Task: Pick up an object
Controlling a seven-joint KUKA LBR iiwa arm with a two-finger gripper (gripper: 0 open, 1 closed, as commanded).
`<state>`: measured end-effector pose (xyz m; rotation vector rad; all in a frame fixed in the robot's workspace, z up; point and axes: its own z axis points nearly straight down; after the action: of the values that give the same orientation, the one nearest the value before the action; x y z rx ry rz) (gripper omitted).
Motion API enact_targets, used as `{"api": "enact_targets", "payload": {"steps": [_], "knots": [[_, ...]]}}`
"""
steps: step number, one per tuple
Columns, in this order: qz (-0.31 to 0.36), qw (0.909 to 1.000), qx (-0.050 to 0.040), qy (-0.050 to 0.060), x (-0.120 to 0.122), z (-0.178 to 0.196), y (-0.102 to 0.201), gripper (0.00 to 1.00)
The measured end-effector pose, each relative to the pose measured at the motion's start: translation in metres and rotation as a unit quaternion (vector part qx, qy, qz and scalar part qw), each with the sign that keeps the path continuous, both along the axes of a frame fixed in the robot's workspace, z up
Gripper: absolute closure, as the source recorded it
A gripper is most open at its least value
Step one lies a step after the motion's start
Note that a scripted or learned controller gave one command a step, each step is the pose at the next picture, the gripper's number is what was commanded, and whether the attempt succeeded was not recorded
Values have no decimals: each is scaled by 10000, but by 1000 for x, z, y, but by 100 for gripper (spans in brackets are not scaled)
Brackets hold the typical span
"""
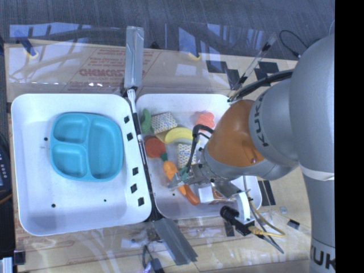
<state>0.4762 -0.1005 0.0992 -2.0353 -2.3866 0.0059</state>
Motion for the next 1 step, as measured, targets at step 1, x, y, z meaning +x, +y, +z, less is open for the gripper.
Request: {"api": "enact_targets", "payload": {"steps": [1], "knots": [[28,10000,0,19,0,8,0,100]]}}
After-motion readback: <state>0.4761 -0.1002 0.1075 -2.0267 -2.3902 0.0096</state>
